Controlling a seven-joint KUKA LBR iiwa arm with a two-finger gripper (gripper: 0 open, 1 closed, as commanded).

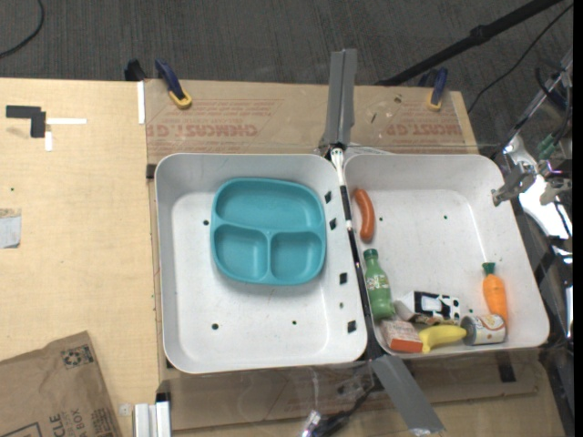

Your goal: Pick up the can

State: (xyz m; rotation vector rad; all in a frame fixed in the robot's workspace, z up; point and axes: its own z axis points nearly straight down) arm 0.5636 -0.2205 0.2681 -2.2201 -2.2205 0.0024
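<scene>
One can [485, 329], one banana [444, 337] and one carrot [493, 291] share the right bin [428, 185]; the end effector's [524, 173] state is unclear.

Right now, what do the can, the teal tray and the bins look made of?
Can: lies on its side, pale printed label, a darker end; likely metal, too small to confirm.
Teal tray: molded plastic, matte, uniform color, rounded compartments.
Bins: white, smooth, faint sheen; plastic or coated metal, unclear.
</scene>
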